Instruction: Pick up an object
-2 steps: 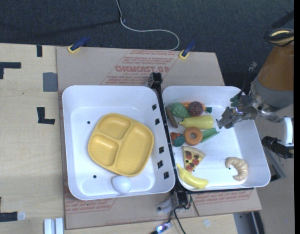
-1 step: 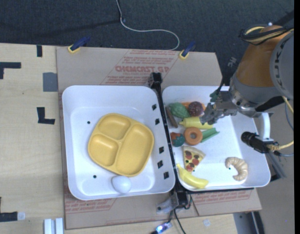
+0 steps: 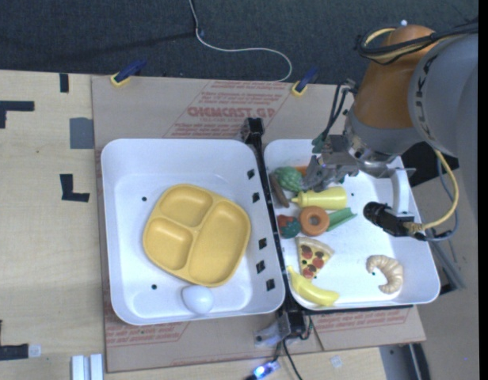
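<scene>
Low over the upper left part of the right bin (image 3: 422,291), the end effector (image 3: 318,176) hangs at the end of the grey arm (image 3: 458,77), which comes in from the right side of the frame. It is just above a yellow corn-like toy (image 3: 325,199) and close beside a green leafy toy (image 3: 288,179). From this slanted view one cannot tell if it is open or closed, and nothing is seen held in it.

The task seems to be at its early part: the approach looks nearly complete, but no object is lifted. Every piece lies on the bin floor. Below the yellow toy there is an orange ring-shaped toy (image 3: 314,221) and a small red and teal piece (image 3: 288,226). A pizza slice (image 3: 314,256) and a banana (image 3: 314,292) lie lower, and a croissant (image 3: 385,273) lies at the lower right, well apart from the others.

In the left bin (image 3: 121,212) there are a yellow divided plate (image 3: 198,233) and a white egg (image 3: 198,299), both far from the arm.

What is left, by this judgement, is the grasp itself and the lift. The yellow toy is probably the target, because it is the nearest one.
</scene>
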`<state>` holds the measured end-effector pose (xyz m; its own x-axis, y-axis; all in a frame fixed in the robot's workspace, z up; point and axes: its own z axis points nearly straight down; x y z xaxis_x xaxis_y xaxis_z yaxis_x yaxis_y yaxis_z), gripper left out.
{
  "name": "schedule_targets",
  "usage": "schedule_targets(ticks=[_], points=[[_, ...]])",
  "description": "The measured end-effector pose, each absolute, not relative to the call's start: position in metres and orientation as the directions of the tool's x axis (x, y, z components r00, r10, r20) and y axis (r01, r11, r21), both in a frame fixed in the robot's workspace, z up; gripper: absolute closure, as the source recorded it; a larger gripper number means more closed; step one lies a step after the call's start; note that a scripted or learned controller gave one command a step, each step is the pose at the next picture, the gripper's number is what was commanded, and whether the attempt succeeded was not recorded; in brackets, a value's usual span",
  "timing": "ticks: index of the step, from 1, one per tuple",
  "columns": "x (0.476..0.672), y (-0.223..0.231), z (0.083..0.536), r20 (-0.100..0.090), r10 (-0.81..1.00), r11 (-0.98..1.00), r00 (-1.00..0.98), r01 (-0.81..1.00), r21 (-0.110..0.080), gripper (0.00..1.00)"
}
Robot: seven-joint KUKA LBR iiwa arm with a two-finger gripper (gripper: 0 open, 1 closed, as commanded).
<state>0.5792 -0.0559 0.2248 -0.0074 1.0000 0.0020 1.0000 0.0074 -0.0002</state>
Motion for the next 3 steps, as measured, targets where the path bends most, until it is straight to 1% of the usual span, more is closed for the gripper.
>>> schedule_targets(ticks=[2,3], points=[[0.634,0.027,0.216,0.001,1.000,0.006,-0.006,1.000,0.000,1.00],[0.622,0.025,0.215,-0.001,1.000,0.001,-0.001,1.000,-0.003,1.00]])
